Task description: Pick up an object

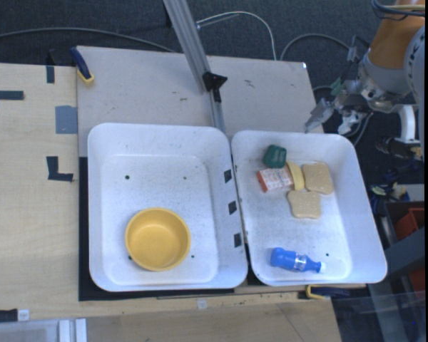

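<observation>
The right bin (357,191) holds a dark green block (274,155), a red and white box (274,181), a small yellow piece (295,175), two tan bread-like slices (317,178) (304,204) and a blue bottle (294,260) lying on its side near the front. My gripper (333,118) hangs above the bin's far right corner, behind the cluster of objects, open, with nothing between its fingers. The orange-banded arm (396,27) rises from it at the top right.
A yellow bowl (158,239) sits at the front of the left bin (100,191). A slanted metal pole (189,34) stands behind the bins where they meet. Cables trail across the dark floor at the back right.
</observation>
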{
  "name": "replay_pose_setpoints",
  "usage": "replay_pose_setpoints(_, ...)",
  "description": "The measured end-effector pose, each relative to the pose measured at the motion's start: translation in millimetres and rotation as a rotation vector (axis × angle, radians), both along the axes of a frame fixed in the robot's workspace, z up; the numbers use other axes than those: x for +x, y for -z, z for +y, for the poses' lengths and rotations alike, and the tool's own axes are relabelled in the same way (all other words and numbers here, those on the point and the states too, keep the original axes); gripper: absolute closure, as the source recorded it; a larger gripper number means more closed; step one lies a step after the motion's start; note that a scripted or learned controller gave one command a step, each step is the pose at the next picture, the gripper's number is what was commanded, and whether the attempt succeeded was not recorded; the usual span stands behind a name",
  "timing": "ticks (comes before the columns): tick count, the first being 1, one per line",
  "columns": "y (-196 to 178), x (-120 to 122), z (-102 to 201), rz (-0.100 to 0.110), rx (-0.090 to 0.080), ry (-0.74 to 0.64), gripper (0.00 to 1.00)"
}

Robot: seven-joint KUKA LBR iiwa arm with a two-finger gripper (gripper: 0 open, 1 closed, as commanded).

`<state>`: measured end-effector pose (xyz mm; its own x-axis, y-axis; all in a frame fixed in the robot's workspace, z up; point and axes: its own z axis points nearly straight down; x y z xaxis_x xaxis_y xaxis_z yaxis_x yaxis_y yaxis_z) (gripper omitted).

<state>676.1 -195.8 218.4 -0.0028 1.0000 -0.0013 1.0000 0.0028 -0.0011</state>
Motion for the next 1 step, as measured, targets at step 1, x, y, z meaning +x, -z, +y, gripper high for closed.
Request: replay_pose_setpoints(1, 0.0, -0.1, -0.1, 0.001, 0.000, 0.000, 0.00)
